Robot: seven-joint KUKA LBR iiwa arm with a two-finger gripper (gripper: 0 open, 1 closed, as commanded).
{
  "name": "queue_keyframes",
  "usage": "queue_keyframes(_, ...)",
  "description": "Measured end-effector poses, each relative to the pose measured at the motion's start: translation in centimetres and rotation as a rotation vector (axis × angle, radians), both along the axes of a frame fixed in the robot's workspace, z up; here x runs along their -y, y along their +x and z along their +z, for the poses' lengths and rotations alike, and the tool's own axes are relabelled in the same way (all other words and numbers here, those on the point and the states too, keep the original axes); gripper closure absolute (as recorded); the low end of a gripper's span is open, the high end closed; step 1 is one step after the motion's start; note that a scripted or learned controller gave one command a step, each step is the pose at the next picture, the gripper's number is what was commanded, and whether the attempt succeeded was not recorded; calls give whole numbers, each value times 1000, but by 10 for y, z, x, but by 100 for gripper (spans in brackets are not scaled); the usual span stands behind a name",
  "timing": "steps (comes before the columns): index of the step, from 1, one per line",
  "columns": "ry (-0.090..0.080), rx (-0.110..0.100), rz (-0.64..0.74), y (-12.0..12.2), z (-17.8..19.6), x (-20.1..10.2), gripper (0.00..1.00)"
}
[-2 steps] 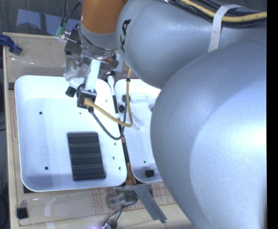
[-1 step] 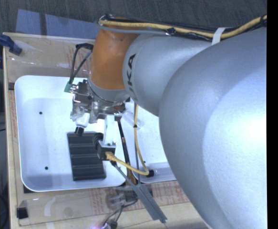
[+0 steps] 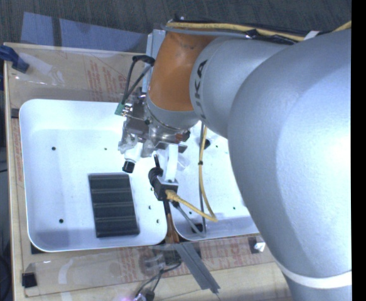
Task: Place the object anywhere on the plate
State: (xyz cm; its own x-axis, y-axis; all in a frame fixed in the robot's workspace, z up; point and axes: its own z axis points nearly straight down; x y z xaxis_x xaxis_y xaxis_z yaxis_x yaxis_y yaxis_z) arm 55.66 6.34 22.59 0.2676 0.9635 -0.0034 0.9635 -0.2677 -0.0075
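From above, we see the grey arm [image 3: 277,124] sweep in from three o'clock, covering most of the right bin [image 3: 223,227]. Its pincer [image 3: 146,144] hangs over the left bin [image 3: 44,168]; whether it is clenched, we cannot tell. A dark ribbed plate [image 3: 113,204] lies at the left bin's six o'clock. A yellow cable [image 3: 192,211] trails below the wrist.

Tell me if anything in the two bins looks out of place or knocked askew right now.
Nothing stands out. A dark ribbed slab lies flat in the left bin, slightly turned against the bin's edges but undamaged. The gripper hangs over that bin's right side, above and right of the slab. Nothing looks spilled or broken.
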Motion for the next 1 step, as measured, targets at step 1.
queue_keyframes(1, -2, 3, -479, 78, -36, 2, 100)
